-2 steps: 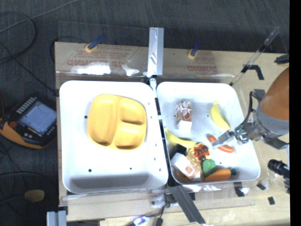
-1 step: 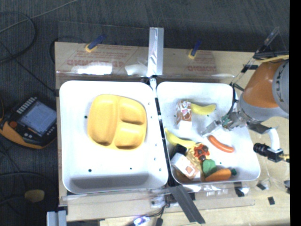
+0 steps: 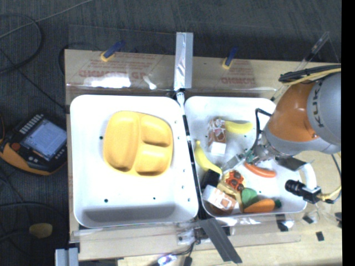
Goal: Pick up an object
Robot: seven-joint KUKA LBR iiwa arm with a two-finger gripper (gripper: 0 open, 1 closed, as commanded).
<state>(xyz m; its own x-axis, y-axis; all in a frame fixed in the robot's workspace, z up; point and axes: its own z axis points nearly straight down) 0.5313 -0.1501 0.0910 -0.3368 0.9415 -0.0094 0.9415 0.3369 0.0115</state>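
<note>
We can't tell the claw (image 3: 248,158) state; just beside it, on its arm side, lies a red sausage-like toy (image 3: 259,170), likely light, smooth, slippery plastic, so we'd grip across its middle.

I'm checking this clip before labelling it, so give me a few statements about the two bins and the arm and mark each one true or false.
1. The yellow divided tray lies in the left bin. True.
2. The toy carrot sits in the left bin. False: it lies near the front of the right bin.
3. The arm comes in over the right bin. True.
4. The bananas rest on the yellow tray. False: they lie in the right bin, among the other toys.
5. A handheld device lies on the floor left of the bench. True.
</note>
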